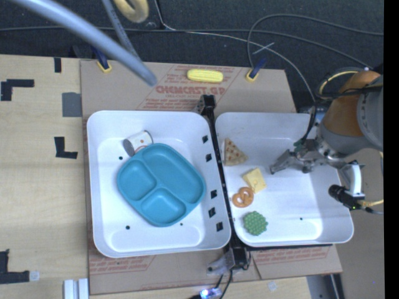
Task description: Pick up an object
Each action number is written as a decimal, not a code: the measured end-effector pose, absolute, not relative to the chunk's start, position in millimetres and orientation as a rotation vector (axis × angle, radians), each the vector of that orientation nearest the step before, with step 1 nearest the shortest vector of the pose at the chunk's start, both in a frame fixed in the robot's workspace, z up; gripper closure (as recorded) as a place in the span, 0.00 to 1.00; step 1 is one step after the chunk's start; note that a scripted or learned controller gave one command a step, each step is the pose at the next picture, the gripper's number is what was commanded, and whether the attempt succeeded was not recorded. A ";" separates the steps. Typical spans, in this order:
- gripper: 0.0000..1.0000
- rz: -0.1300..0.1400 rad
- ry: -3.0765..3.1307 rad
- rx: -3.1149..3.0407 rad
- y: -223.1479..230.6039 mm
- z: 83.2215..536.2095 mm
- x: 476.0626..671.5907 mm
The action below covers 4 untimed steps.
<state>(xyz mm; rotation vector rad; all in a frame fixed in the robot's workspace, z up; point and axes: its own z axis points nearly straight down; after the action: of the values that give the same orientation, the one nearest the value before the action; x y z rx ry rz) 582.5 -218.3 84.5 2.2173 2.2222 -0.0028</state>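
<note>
Pincer [277,165] sits low in the right bin [330,229], pointing left, but I can't tell how it's set or if it's got anything. Cheese [254,179] is just beside its tip, with pretzel [242,197], broccoli [255,223] and waffle [232,152] nearby. Blue tray [160,184] is in the left bin [106,229].

Wooden bench [37,192]: pale surface, bearing black tape marks [15,87] along its left part.

Cardboard sheet [174,89]: brown, red lettering, lying flat on the bench under both bins. Two clamps, one [103,64] at its far left corner and one [254,73] at its far right corner.

Left bin [93,167] and right bin [262,116]: white, shallow, side by side, joined along a black strip [215,161].

Yellow oblong item [204,76]: on the cardboard, beyond the bins, kind not determinable.

Grey tube [75,20]: slants across the upper left, blurred.

Cables [274,27]: thin, looping over the dark floor beyond the bench.
</note>
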 end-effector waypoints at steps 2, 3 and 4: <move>1.00 0.003 2.220 2.217 -219.8 160.7 587.5; 1.00 0.002 2.220 2.217 -222.9 204.2 591.4; 1.00 0.003 2.220 2.215 -222.8 257.8 592.7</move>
<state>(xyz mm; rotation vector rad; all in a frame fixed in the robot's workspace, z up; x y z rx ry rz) 592.7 -222.8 257.8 2.2154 2.2199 0.0032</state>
